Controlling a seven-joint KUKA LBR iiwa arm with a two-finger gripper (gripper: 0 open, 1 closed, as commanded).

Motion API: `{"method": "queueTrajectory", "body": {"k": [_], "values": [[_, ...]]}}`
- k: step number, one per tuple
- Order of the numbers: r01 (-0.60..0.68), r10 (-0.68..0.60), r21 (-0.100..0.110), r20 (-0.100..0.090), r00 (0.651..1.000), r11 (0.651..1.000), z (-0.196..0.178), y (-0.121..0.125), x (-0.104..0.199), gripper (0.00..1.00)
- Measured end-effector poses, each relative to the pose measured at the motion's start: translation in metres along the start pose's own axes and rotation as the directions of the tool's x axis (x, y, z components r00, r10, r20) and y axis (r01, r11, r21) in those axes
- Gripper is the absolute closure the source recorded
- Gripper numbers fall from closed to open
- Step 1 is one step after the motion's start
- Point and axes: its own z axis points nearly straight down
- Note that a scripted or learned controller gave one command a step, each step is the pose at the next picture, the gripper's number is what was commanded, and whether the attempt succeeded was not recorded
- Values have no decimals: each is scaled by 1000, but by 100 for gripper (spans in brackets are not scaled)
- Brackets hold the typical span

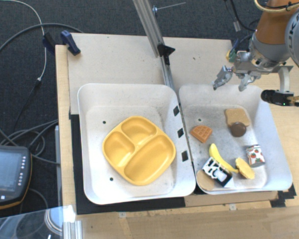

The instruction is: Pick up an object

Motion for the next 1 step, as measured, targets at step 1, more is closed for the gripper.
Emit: {"method": "queueTrajectory", "body": {"k": [1], "values": [[3, -3, 0, -2, 1000, 1000, 9, 3, 50, 0]]}}
